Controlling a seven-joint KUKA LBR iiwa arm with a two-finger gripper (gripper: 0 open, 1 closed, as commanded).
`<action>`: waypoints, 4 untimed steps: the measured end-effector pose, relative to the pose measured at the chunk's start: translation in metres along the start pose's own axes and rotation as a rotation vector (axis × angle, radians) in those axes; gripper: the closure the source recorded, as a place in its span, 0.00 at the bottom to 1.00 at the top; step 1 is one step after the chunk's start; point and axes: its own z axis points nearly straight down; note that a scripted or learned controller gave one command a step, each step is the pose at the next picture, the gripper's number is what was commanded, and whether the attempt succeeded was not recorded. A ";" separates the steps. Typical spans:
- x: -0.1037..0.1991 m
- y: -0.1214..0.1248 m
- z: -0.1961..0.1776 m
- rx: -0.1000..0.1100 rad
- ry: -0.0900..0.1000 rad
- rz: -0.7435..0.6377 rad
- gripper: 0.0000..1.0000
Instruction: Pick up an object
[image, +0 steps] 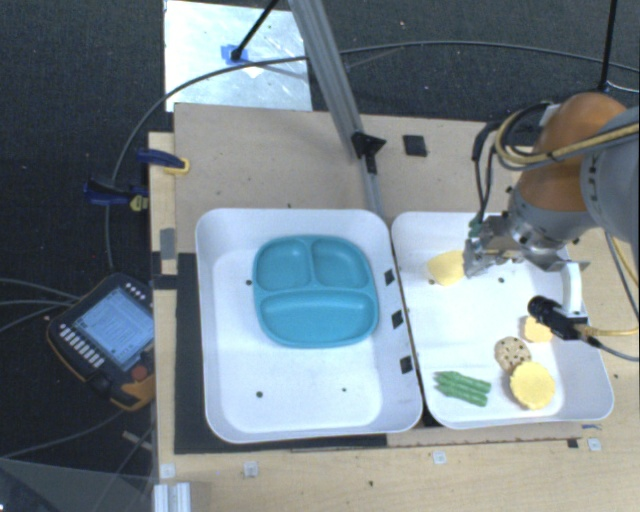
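- The gripper sat low over the right bin, up near its back-left part, right beside a pale yellow food piece and maybe touching it.
- Honestly couldn't tell if the fingers were spread or clenched; too dark and small there.
- Rest of that bin: a speckled cookie touching a round yellow slice, green beans near the front, and a yellow chunk half hidden behind a black part of the arm.
- The left bin held a blue divided plate.
- A handheld pendant lay off the counter's left side.
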 end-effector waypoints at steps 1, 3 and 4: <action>0.007 -0.005 -0.056 -0.003 0.000 -0.005 1.00; 0.064 -0.026 -0.073 0.005 0.003 -0.009 1.00; 0.111 -0.043 -0.063 0.006 0.002 -0.008 1.00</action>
